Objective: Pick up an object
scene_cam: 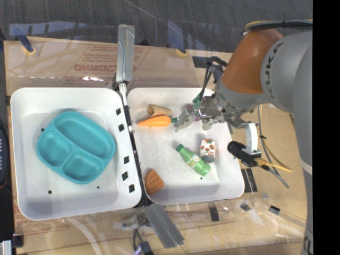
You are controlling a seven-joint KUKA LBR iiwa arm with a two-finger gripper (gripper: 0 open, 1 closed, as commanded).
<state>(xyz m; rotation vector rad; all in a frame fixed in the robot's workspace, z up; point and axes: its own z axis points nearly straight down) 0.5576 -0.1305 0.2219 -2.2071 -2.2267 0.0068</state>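
You can see the gripper low in the right bin, close to the leafy end of the toy carrot. You cannot tell how its jaws stand. A small cone lies just behind the carrot. The green bottle and a little can sit nearer the front. A blue plate rests in the left bin.
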